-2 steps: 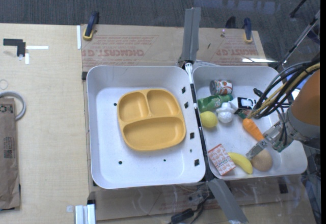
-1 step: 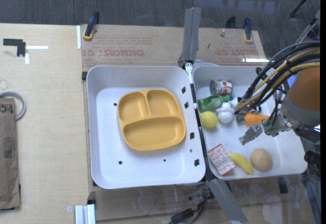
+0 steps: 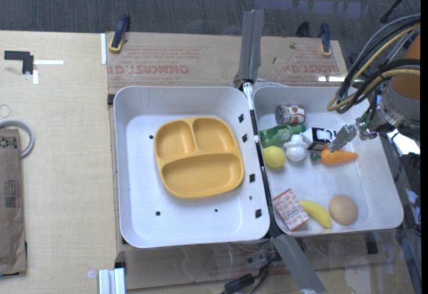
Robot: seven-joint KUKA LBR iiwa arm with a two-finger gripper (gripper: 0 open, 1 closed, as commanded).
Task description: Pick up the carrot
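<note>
Carrot [image 3: 339, 157] lies on the floor of the right bin [image 3: 374, 219], pointed end away from the pincer's approach side, and the gripper [image 3: 342, 138] sits right at its upper edge — one grey finger slants down to touch or nearly touch the thick end. How wide the pincer stands, and whether anything is truly caught in it, cannot be told at this angle; nothing shows the carrot clamped, so it reads as resting on the bin.

Just beyond the pincer, to its far side, sit a white ball [image 3: 295, 151], a lemon [image 3: 273, 156], a green packet [image 3: 279, 133] and a small can [image 3: 289, 114], crowded along the bin's inner wall. Nearer the camera from the pincer lie a banana [image 3: 317, 213], a brown egg-shaped thing [image 3: 342, 209] and a red-and-white packet [image 3: 290, 209], well apart from the carrot. That open floor likely explains the slanted approach — room on one side, clutter on the other.

Across the divider, the left bin [image 3: 134, 206] holds a yellow divided plate [image 3: 198, 156].
</note>
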